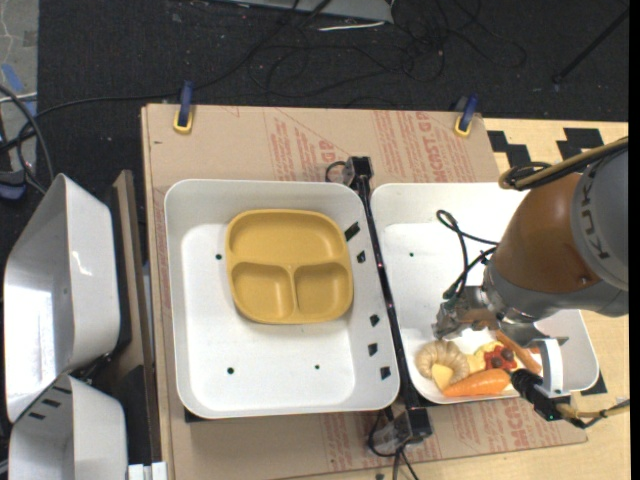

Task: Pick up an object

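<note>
Camera view: arm low over the right bin [420,238].
Fingers [462,320], grip state unreadable, hang just above the food pile [470,366]; yellow tray [290,265] lies well left.

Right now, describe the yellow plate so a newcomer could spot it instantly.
Find the two shallow white bins side by side; take the left bin, away from the grey and orange arm. Lying in its upper half is the mustard-yellow plastic plate, rounded-square with three compartments, far larger than the small food-like pieces in the other bin.
</note>
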Action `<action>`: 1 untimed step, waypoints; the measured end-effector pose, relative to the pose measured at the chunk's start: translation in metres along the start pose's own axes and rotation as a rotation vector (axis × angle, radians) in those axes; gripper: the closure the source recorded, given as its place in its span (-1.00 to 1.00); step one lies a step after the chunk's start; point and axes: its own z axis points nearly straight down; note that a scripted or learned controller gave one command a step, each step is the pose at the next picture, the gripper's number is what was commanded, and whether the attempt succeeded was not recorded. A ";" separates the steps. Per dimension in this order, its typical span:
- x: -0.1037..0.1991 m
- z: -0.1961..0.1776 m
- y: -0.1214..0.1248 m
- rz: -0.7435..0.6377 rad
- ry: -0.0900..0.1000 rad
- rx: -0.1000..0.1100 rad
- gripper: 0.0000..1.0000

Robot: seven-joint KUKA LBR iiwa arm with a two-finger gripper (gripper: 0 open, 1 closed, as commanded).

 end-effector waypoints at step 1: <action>-0.003 -0.042 0.002 -0.004 -0.002 -0.005 1.00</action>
